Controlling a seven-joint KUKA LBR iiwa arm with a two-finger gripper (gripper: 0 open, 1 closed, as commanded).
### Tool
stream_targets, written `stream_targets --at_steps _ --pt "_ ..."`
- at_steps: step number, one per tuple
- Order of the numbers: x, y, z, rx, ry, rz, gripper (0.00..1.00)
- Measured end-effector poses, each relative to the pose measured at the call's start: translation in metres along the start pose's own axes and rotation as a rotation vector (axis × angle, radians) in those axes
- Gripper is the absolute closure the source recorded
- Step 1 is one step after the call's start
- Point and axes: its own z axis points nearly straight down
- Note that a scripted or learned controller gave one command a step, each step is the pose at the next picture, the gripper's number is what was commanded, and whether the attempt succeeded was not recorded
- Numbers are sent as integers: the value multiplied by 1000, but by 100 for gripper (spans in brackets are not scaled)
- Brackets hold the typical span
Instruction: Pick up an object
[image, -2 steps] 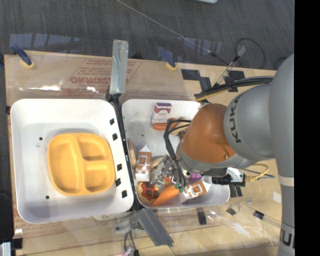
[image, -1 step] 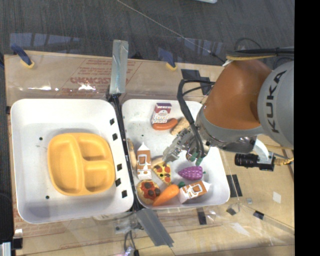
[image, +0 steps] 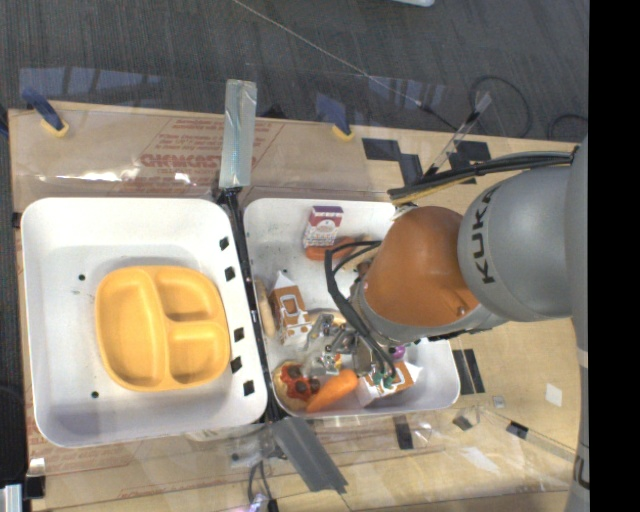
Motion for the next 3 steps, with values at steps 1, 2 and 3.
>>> stream_targets --at_steps 1,2,3 --pt "-1 -1 -153 1 -1 -173 100" --pt "-39 52 -97 -2 14 -145 100" --pt "-102 -1 -196 3 -2 -60 100"
